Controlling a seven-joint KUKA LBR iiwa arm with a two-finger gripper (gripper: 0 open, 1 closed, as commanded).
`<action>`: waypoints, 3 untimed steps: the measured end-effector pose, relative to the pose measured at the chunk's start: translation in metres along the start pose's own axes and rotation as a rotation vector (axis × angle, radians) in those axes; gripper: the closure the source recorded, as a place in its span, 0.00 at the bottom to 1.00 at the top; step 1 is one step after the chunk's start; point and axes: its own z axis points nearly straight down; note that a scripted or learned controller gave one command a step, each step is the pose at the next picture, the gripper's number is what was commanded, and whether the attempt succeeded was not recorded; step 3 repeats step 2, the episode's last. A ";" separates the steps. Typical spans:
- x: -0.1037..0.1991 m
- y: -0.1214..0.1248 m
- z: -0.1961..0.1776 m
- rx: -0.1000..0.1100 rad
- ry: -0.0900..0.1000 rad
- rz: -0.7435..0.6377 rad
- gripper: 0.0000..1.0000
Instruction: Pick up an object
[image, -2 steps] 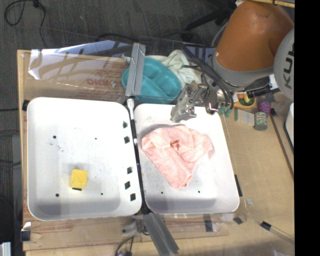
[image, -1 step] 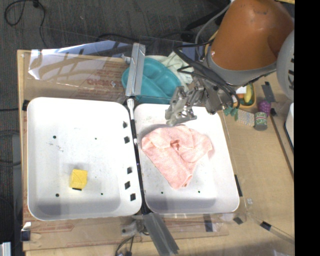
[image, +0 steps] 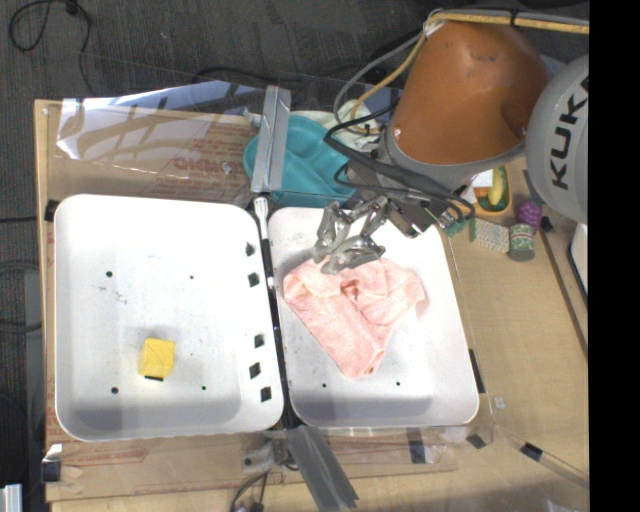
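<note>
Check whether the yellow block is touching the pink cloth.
Apart. The camera view shows the yellow block in the left bin, the pink cloth in the right bin.

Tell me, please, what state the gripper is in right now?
Gripper: down at the top edge of the pink cloth in the right bin; open or shut cannot be told.

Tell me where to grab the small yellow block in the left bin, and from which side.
Grip the small yellow block across its two flat opposite sides, coming straight down from above. It lies flat and alone on the floor of the left white bin, away from the walls, so a top approach looks clear. The claw sits over the crumpled pink cloth.
</note>
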 end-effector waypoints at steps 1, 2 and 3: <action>0.064 -0.020 0.003 0.000 0.000 -0.157 1.00; 0.059 -0.059 -0.136 0.006 -0.004 -0.386 1.00; 0.059 -0.059 -0.136 0.006 -0.004 -0.386 1.00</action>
